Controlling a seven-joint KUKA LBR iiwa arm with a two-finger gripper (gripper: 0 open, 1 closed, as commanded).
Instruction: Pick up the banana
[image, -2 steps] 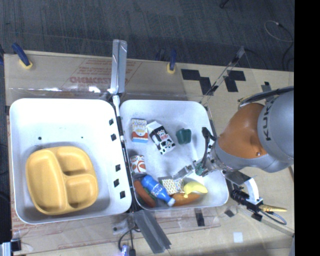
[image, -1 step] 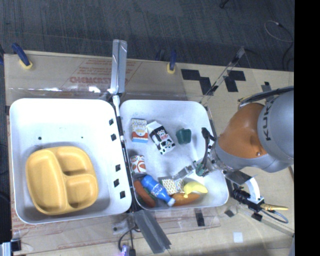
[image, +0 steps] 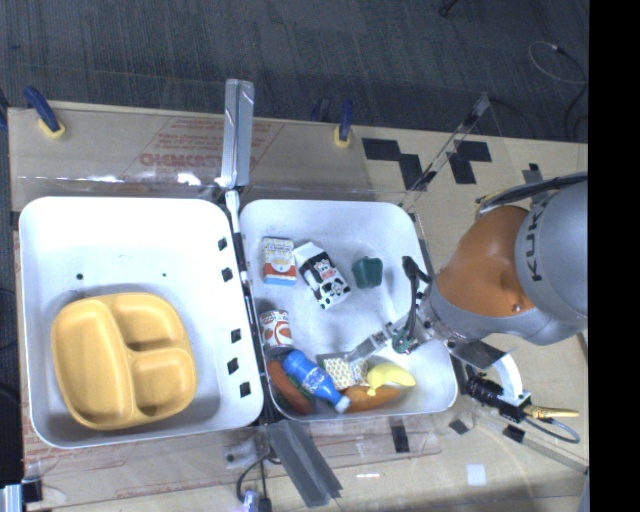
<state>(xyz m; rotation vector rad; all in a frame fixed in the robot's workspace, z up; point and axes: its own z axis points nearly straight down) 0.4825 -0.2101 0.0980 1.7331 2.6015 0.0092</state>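
You saw the tool (image: 372, 345) low in the right bin (image: 330, 212), reached in from the arm (image: 500, 275) side. The banana (image: 388, 377) lay just below the tool, near the bin's front wall, resting against a blue bottle (image: 312, 378) and a checkered packet (image: 342, 372). That crowding probably forced the slanted approach. You could not tell the tool's state. A yellow tray (image: 122, 355) sat well apart in the left bin (image: 40, 300).

Two bins (image: 120, 215), one tray (image: 122, 358), one banana (image: 388, 376), two cartons (image: 278, 259).
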